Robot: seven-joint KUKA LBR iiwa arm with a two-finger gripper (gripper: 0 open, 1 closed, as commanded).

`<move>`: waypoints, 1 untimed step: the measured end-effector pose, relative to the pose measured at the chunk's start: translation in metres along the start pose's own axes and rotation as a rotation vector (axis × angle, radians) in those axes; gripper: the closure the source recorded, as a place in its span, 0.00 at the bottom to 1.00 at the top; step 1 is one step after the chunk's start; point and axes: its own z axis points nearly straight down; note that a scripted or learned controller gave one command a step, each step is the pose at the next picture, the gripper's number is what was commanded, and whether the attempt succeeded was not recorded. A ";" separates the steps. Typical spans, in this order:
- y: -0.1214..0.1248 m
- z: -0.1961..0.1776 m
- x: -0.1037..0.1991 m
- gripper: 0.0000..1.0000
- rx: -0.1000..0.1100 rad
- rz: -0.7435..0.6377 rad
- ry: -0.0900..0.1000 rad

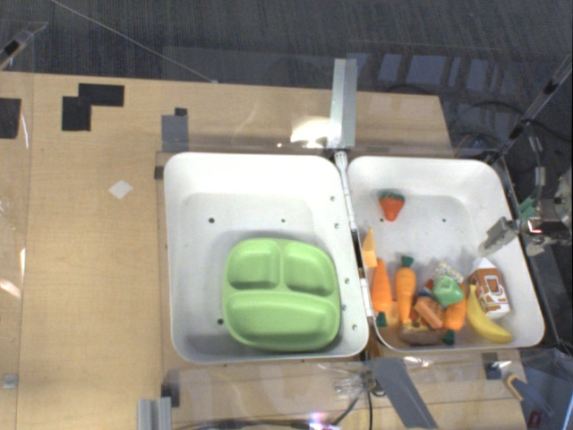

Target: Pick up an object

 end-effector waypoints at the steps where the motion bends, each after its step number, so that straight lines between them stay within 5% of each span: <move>1: 0.065 0.136 0.050 0.00 -0.002 -0.086 0.000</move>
